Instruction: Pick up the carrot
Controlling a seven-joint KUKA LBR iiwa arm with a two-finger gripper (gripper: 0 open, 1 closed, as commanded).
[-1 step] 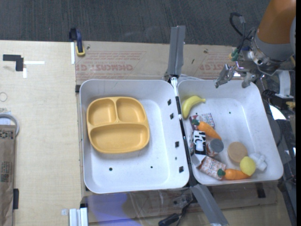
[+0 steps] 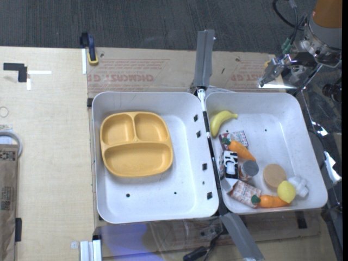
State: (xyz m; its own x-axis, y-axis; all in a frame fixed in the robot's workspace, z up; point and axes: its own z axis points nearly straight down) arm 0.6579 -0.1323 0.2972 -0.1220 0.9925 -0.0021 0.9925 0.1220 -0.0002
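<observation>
An orange carrot lies in the right bin, near its left wall and just below a yellow banana. A second orange, carrot-like piece rests against the bin's front edge, beside a lemon. My gripper hangs above the bench beyond the right bin's far right corner, well away from both orange pieces. Nothing shows in its grasp.
Crowded around the carrot are a black-and-white packet, a small can, a tan round disc and a snack wrapper. The left bin holds a yellow divided plate. A grey divider post stands between the bins.
</observation>
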